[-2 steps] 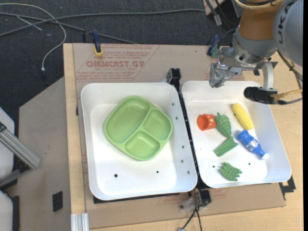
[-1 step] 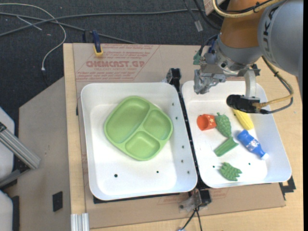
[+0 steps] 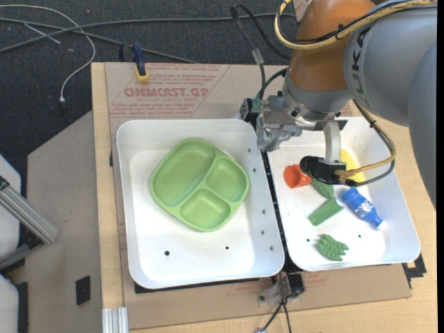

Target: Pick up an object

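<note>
A light green divided plate (image 3: 200, 184) lies in the left bin (image 3: 139, 255). The right bin (image 3: 402, 245) holds a small orange piece (image 3: 297, 177), a green stick (image 3: 325, 212), a blue bottle (image 3: 362, 207), a dark green leafy toy (image 3: 331, 247) and a yellow piece (image 3: 349, 162) partly hidden by the robot. My gripper (image 3: 274, 136) hangs at the back left corner of the right bin, just by the wall between the bins. It sits behind and left of the orange piece, and nothing shows in its grasp.
The bins rest on a cardboard sheet (image 3: 166, 89) with red print. The grey arm with its orange band (image 3: 333, 26) covers the back of the right bin. Loose cables (image 3: 69, 40) lie on the dark floor behind.
</note>
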Tool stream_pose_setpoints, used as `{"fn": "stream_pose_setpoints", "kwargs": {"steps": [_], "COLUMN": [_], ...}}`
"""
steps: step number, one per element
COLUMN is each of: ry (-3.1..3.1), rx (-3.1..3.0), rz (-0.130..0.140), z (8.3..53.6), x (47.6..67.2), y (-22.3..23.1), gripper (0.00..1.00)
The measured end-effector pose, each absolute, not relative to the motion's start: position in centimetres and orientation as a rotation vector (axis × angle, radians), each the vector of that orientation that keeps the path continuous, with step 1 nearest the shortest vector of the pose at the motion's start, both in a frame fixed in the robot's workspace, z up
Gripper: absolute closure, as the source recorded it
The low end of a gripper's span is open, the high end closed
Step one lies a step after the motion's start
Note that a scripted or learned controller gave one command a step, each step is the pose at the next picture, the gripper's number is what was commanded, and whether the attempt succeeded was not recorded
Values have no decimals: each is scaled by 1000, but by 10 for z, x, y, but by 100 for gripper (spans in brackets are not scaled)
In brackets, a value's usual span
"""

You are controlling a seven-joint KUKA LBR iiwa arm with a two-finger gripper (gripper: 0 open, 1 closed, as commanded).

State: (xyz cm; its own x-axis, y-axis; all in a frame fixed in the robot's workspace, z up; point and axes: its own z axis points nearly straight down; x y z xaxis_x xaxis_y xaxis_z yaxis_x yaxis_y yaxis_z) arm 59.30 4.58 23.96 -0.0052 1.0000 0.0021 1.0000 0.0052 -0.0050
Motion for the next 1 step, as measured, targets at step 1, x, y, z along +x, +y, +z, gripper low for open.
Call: {"fn": "stream_pose_setpoints", "kwargs": {"steps": [1], "ry": [-2222], "rx": [-2215], "rz": [3], "z": [236], "x": [571], "y": [83], "gripper": [100]}}
